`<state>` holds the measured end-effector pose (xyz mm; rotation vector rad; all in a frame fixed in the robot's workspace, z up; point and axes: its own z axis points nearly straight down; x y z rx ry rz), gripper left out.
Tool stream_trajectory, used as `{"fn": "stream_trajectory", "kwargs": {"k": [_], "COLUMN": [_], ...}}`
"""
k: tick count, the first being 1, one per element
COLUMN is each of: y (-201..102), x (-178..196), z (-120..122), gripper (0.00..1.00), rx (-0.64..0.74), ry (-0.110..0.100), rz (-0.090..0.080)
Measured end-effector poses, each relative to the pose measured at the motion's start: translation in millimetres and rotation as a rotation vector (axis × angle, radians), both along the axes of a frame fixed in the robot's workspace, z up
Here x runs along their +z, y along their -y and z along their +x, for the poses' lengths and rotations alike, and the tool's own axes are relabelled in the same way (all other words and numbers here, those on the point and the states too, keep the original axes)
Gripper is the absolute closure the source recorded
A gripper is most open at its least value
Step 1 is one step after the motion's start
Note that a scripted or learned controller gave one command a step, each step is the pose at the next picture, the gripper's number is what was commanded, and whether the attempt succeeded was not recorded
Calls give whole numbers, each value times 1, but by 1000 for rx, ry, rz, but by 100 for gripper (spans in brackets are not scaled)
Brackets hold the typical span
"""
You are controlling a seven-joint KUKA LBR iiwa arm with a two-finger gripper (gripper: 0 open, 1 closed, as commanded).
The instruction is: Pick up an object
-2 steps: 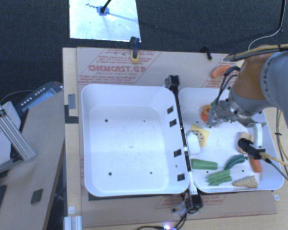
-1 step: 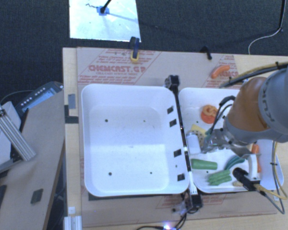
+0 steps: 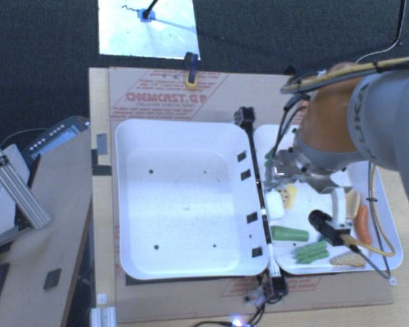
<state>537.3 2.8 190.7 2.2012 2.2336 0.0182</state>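
So the big grey arm [image 3: 368, 114] with its orange band comes in from the right and hangs over the right bin [image 3: 388, 240], covering most of its upper half. The left bin [image 3: 184, 196] sits right beside it, the two touching along a black-clipped divider. The gripper [image 3: 281, 172] is down near the right bin's left wall, but honestly I can't tell how the jaws stand, the wrist blocks them. All the objects are in the right bin's lower part: a green cucumber-ish piece [image 3: 289, 234] by the divider, a bunch of green beans [image 3: 311, 252] just below it, an orange carrot [image 3: 362, 225] toward the right, a tan cracker [image 3: 346, 259] near the front edge, and a small yellow-white chunk [image 3: 283, 197] just under the gripper.
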Motion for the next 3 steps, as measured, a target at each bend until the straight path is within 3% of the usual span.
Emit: {"fn": "stream_trajectory", "kwargs": {"k": [1,2,3], "y": [-35,-62,-111], "x": [-6,-6,-84], "z": [35,34,71], "gripper": [100,100,100], "rx": [-7,-8,-6], "ry": [-8,-11,-11], "rz": [-3,-3,-3]}}
